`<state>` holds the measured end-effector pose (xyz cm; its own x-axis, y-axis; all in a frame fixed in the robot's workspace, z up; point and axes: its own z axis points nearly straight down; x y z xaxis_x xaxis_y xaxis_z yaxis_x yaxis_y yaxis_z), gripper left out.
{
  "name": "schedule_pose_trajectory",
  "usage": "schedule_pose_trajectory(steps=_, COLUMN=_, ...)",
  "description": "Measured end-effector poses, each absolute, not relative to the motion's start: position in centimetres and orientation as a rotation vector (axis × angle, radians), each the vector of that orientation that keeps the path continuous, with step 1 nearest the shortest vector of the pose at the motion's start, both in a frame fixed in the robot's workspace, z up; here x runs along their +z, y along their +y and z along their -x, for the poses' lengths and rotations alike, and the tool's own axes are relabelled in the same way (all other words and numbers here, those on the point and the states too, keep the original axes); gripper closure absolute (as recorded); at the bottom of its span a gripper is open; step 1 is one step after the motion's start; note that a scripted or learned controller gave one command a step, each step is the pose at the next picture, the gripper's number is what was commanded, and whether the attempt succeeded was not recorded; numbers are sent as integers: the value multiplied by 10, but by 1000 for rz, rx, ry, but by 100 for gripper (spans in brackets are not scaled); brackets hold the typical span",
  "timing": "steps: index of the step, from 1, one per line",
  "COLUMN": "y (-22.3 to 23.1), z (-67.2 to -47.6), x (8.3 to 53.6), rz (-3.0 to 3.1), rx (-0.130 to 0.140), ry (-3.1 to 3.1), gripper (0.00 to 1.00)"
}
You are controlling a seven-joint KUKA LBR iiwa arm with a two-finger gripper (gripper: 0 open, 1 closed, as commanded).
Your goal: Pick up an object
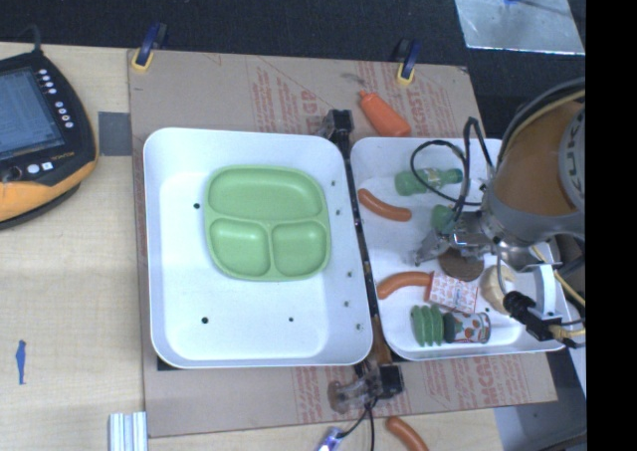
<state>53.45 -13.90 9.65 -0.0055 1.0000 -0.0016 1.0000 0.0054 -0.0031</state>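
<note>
**Arm down in right bin, grasp unconfirmed**

Left bin [169, 330] holds just the green divided plate [267, 221], likely the drop side. Right bin [383, 155] has the pickables: sausages [383, 204], green bottle [428, 181]. Gripper [445, 243] is low among them; from here I cannot tell its state.

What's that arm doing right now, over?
Gripper low in right bin, fingers unclear. Nothing seen held. Sausages, green bottle, small box crowd around it. Green tray alone in left bin.

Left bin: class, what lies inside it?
Inside the left bin lies one green divided plate, its three compartments bare. Whatever sits beneath the plate is covered.
</note>
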Motion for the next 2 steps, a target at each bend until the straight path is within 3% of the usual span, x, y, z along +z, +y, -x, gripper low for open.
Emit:
schedule_pose_trajectory(steps=1, y=-112, z=-605, x=94, rz=2218, rx=-2, ry=-2228, gripper=0)
schedule_pose_trajectory(steps=2, y=-94, z=-630, x=94, rz=2219, rx=-1, ry=-2225, gripper=0)
